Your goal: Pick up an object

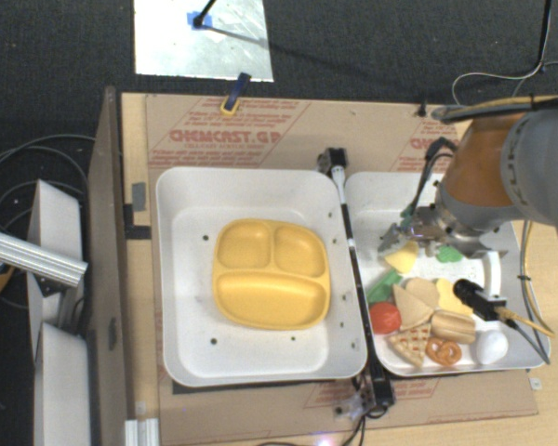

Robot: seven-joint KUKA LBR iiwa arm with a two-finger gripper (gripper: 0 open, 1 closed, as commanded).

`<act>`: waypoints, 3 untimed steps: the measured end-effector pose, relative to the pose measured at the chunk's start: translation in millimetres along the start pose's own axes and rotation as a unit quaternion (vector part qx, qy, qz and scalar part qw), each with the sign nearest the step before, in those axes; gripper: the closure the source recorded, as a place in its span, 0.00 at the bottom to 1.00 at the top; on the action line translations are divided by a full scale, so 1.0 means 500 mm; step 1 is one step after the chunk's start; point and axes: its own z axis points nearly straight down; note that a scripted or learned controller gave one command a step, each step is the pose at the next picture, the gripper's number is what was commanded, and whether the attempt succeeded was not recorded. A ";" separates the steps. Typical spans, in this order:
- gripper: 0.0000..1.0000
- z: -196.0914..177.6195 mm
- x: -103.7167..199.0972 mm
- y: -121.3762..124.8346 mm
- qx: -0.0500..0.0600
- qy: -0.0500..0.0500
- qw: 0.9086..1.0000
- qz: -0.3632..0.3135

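Note:
My gripper (417, 240) hangs low in the right bin (372, 193), at its middle, with the grey arm and its orange band coming in from the right. Just below it lies a yellow toy food piece (402, 260). A green piece (449, 255) sits beside the gripper's right side. Toward the bin's front lie another green piece (381, 291), a red tomato (385, 318), a tan wedge (417, 298), a bread roll (453, 324), a waffle (409, 346), a pretzel (444, 351) and a white egg (490, 346). Nothing shows held in the gripper.
A yellow divided tray (270, 274) lies in the middle of the left bin (191, 249). A black divider rail (352, 258) runs between the bins. Cardboard lines the bench behind them. Cables and a metal bar sit off the bench at the left.

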 end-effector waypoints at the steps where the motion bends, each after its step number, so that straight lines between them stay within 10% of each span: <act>1: 1.00 -0.021 -0.012 0.002 -0.002 -0.002 1.000 0.003; 2: 0.00 -0.020 -0.012 0.002 -0.002 -0.002 1.000 0.003; 3: 0.00 0.035 0.008 -0.014 0.001 -0.001 1.000 0.003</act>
